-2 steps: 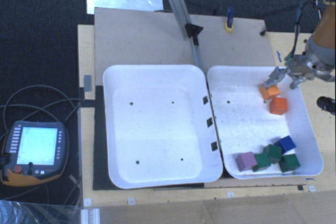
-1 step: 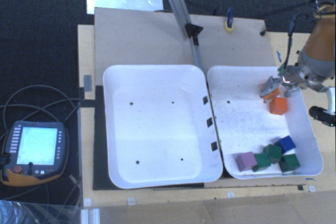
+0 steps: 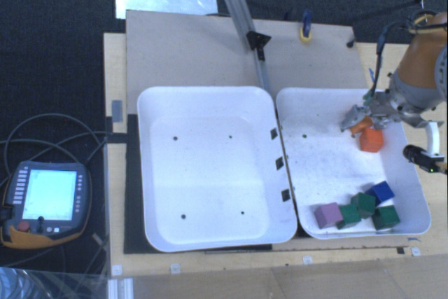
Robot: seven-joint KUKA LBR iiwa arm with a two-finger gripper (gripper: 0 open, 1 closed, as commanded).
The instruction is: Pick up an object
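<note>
The gripper point(image 3: 358, 121) hangs over the far part of the right bin point(image 3: 329, 164), right by an orange block point(image 3: 372, 139) — I cannot tell if it is holding anything — while pink point(image 3: 327, 214), green point(image 3: 363, 204) and blue point(image 3: 381, 191) blocks sit in the near corner.

Reaching in from the right edge, orange-banded wrist tilting down and leftward, end effector point(image 3: 358, 121) hanging low; finger state too blurred to tell.

A pale wooden bench point(image 3: 210, 45) stands on dark carpet point(image 3: 56, 24), a handheld control pendant point(image 3: 45, 203) lying beside it.
</note>
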